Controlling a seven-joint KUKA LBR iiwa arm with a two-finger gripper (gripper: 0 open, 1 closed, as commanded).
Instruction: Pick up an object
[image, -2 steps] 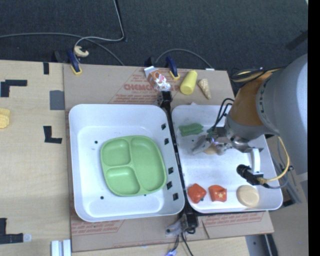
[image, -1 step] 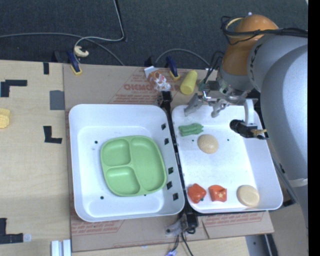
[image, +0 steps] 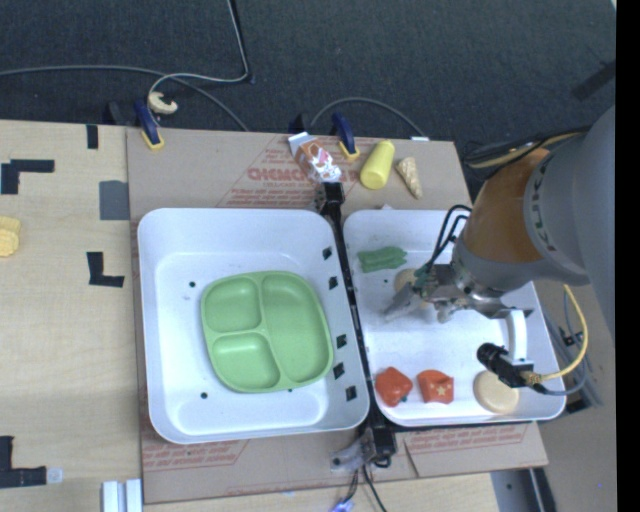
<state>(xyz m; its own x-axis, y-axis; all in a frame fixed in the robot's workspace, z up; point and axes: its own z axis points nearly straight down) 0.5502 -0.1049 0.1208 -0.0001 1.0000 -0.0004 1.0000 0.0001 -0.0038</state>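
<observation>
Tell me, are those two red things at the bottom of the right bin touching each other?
Apart. The camera view shows a thin strip of white bin floor between the left red piece and the right red piece.

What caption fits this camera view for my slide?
Robot gripper reaches into the right bin beside a green object; a green divided plate sits in the left bin.
</observation>
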